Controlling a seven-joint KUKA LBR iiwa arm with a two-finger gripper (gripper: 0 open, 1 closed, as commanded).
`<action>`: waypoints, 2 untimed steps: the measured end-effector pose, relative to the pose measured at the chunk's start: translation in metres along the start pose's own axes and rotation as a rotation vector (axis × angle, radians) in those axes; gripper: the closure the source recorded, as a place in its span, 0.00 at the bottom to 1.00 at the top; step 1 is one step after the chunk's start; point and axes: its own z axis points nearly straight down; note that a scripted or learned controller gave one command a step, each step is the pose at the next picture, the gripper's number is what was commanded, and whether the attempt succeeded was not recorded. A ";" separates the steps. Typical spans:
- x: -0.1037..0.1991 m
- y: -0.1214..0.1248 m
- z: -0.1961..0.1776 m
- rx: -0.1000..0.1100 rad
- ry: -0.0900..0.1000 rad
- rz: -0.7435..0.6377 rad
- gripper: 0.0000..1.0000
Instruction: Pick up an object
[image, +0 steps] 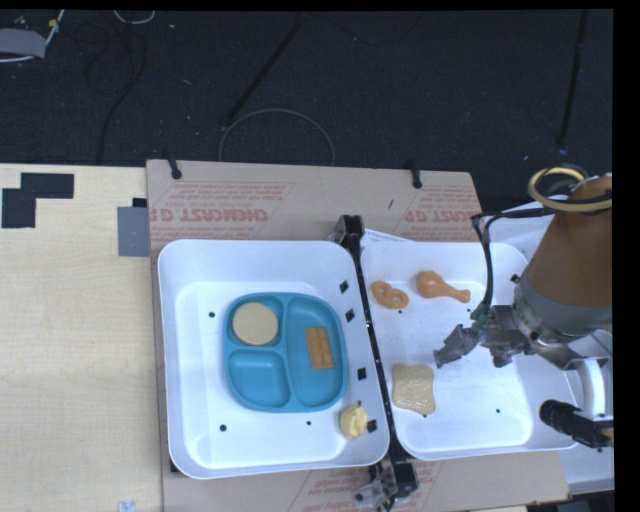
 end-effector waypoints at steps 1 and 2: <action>0.000 0.003 -0.006 -0.012 -0.001 -0.002 0.00; 0.010 0.005 0.051 -0.007 0.000 -0.003 0.00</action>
